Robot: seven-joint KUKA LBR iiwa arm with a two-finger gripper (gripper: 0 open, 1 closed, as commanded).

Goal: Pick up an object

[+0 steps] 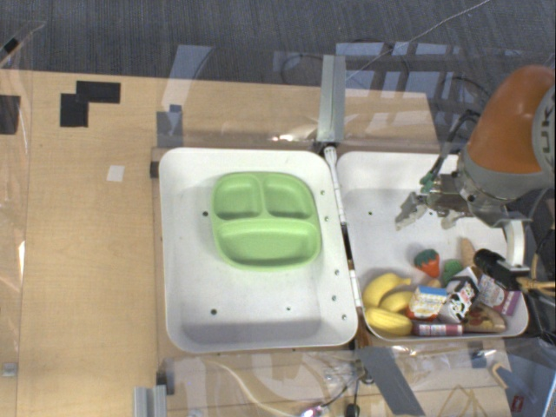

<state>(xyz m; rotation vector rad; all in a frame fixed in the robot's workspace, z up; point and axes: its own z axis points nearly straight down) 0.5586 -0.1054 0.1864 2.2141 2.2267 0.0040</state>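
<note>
From the overhead camera: the arm (512, 137) reaches in from the right over the right bin (382, 181), and the gripper (427, 213) hangs above that bin's bare middle with its two fingers spread apart and nothing between them. So this looks like the approach step, nothing picked yet. Candidate things sit heaped in the bin's near corner: bananas (388, 302) against the near-left wall, a red strawberry-like toy (426, 261) just behind them, a green piece (453, 269) beside it, a small carton (429, 302) touching the bananas, and a pink marker (434, 328) along the near wall. The left bin (187, 233) carries a green divided plate (265, 218), well apart from the gripper. Next move, I'd judge, calls for shifting toward the heap, lining the fingers over one piece and coming down; the red toy is nearest and stands a bit clear. Hard to read: the packets at the far right of the heap overlap and blur together, and the wrist hides part of the bin's right side. Gripper height above the floor can't be told from this slant.
</note>
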